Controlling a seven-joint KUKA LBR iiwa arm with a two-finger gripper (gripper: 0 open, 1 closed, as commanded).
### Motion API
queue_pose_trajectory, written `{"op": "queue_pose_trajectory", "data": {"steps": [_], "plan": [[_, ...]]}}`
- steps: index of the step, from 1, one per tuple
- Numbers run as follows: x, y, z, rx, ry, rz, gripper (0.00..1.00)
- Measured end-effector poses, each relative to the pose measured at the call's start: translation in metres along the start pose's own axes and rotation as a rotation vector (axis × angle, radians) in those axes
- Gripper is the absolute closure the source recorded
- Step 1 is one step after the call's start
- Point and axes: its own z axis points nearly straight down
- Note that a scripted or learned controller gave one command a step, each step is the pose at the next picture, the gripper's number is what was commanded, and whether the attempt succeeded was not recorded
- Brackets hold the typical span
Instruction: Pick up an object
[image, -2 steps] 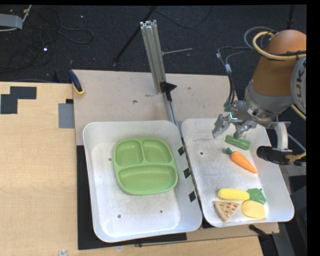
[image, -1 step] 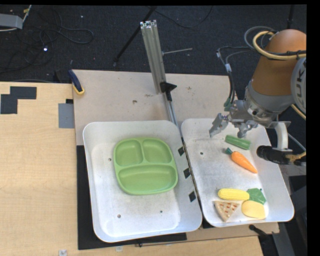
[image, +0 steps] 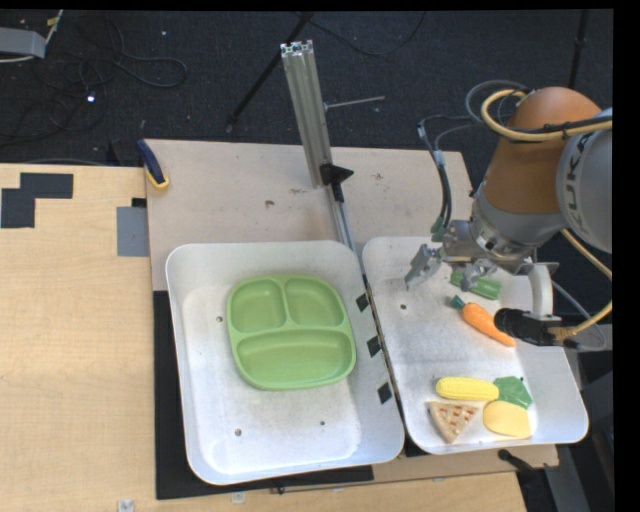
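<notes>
While fingers (image: 447, 262) hover, carrot (image: 486, 321) nearby, apart

A green three-compartment plastic plate (image: 291, 333) lies in the left white bin (image: 190, 400). In the right white bin (image: 420, 400), an orange toy carrot (image: 487, 322) lies behind a yellow toy corn cob (image: 466, 388), a toy pizza slice (image: 451, 419) and a yellow toy lemon (image: 508, 419).

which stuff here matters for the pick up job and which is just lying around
Part of the job:
gripper, over the right bin
carrot
corn cob
pizza slice
yellow piece
green piece

Just lying about:
green divided plate in the left bin
metal post
</notes>
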Motion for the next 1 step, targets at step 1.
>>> {"op": "queue_pose_trajectory", "data": {"steps": [1], "plan": [[-0.0086, -0.0030, 0.0495, 0.001, 0.000, 0.002, 0.00]]}}
